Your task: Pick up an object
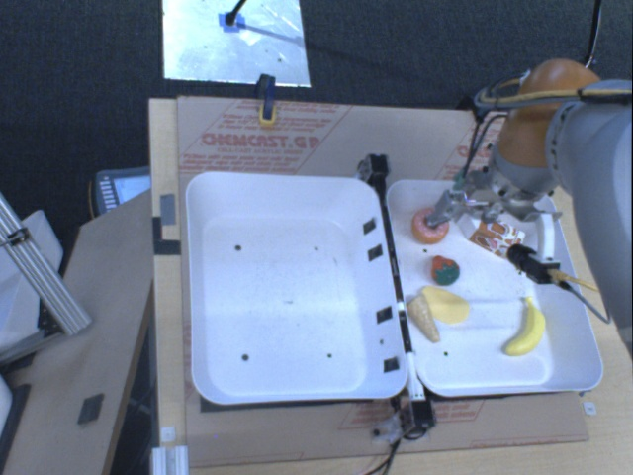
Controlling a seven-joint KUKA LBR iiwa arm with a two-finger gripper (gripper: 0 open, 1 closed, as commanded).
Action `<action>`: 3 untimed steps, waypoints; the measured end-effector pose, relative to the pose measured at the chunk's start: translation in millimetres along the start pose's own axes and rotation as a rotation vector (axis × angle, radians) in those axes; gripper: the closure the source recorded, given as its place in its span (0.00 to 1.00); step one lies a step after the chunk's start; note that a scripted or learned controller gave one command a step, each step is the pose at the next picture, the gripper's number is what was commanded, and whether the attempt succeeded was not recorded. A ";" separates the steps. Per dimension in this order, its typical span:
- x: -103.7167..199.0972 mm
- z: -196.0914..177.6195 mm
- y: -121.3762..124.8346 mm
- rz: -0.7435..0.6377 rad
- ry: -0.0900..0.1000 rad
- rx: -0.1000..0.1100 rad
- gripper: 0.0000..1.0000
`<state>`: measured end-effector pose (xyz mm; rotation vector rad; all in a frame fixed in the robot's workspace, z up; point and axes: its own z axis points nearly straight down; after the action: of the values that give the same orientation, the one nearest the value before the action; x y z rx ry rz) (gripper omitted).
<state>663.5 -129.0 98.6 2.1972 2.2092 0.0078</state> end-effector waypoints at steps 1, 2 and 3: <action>0.0 0.0 0.0 -0.001 0.000 0.000 0.00; 41.0 -1.4 -23.5 -0.001 -0.002 -0.018 0.00; 19.6 1.2 9.4 -0.007 0.016 0.028 0.00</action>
<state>672.7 -109.4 97.3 2.2110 2.2389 -0.0050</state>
